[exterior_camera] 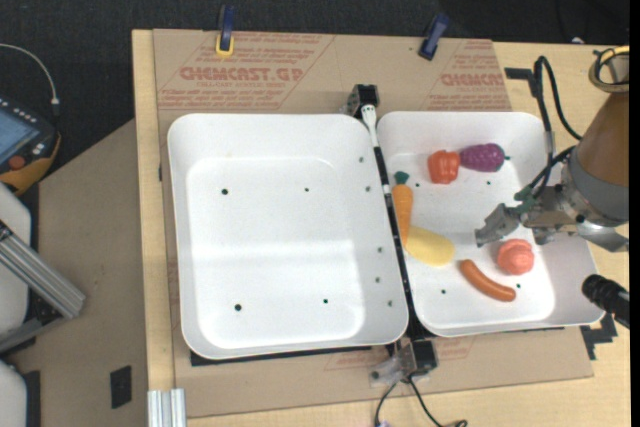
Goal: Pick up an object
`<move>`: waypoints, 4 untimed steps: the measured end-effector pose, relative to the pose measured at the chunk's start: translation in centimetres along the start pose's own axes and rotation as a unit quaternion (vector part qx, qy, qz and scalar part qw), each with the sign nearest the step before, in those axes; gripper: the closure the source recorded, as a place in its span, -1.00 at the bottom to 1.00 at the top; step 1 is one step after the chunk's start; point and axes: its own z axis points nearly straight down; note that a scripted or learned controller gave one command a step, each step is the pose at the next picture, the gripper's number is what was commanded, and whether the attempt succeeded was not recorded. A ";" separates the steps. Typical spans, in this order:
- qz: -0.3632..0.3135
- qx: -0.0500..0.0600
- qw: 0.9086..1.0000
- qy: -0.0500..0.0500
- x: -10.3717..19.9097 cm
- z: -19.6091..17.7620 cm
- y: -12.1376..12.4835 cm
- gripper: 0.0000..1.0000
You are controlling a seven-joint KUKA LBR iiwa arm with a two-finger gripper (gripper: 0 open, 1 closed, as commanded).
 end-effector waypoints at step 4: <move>-0.006 -0.001 1.000 0.003 17.4 -2.9 0.0 1.00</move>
